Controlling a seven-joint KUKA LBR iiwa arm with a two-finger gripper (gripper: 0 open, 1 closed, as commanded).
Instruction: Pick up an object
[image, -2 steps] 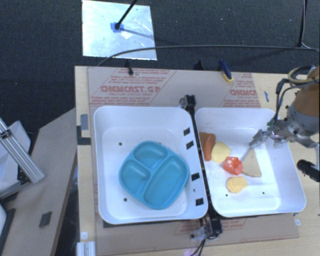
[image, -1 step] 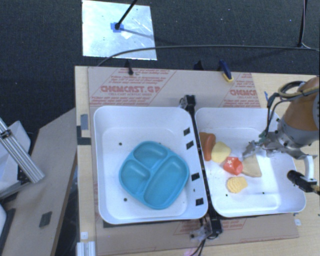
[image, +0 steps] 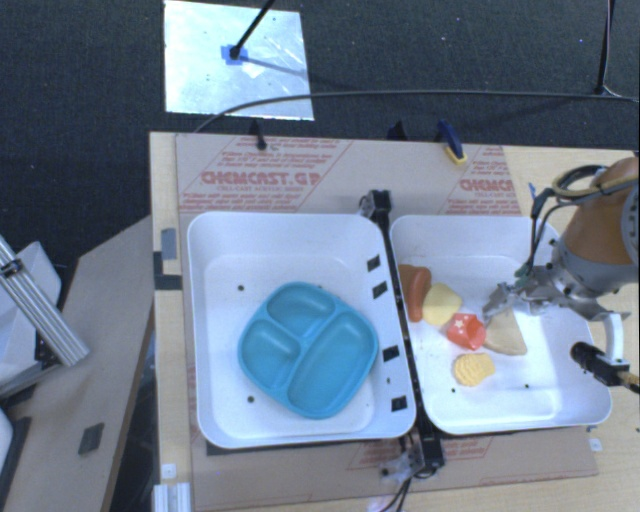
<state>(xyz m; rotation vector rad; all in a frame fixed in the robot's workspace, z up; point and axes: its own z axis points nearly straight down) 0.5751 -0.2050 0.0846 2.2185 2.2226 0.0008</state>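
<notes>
The right bin holds several toy foods: an orange-red sausage, a pale yellow chunk, a red strawberry-like piece, a tan wedge and a yellow ridged piece. My gripper reaches in from the right and hangs low just above the tan wedge, next to the red piece. Nothing shows between its fingers.
The left bin holds a blue divided plate. A black divider with clips runs between the bins. The arm's orange band and a black cable loop sit at the right edge. Cardboard lies under the bins.
</notes>
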